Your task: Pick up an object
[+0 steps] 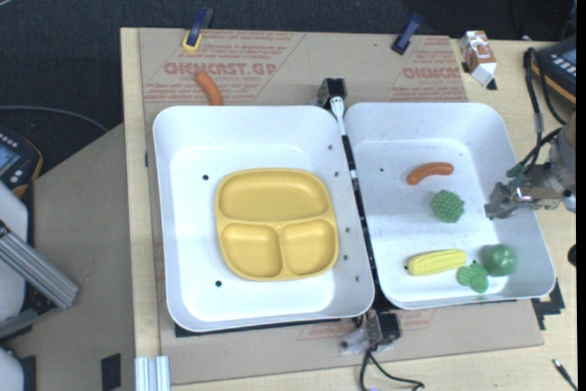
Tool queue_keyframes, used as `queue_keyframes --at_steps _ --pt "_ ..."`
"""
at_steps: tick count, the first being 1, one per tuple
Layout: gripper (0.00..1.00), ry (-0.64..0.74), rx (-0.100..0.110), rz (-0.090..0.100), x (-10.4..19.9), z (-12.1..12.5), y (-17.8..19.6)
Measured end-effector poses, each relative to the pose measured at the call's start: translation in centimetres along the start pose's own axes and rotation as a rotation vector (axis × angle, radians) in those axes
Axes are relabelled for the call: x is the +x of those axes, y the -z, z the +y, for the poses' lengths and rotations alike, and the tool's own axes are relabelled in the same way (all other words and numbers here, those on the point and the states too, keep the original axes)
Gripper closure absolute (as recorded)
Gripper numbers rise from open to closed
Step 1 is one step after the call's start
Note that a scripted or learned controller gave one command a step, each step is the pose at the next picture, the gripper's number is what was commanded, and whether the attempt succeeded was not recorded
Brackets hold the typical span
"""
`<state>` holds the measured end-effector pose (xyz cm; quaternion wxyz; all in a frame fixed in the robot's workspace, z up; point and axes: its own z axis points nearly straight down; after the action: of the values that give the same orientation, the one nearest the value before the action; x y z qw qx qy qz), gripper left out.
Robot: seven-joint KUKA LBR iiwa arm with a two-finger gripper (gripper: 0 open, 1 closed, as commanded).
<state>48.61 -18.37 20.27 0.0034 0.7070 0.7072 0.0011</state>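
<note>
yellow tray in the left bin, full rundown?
The yellow tray looks like glossy moulded plastic, a rounded rectangle with three compartments: one wide at the back, two smaller in front. It lies flat and upright, roughly centred on the floor of the left bin. All three compartments hold nothing. Only the bin floor touches it.

Red printed lettering runs across the brown board (275,59) that covers the worktop behind the two bins. On the left stretch it reads roughly "CHEMCAST G.P", with smaller lines of red print around it too fine to read. A second, matching red print (428,70) sits behind the right bin, partly cut off and not clearly legible.
</note>
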Motion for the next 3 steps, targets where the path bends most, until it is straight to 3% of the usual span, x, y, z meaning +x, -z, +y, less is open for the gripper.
queue_keyframes --at_steps 1,3 --pt "1.00 0.001 0.001 0.000 0.0 0.1 2.4" --pt "1.00 0.005 0.003 0.003 8.0 5.9 0.7"
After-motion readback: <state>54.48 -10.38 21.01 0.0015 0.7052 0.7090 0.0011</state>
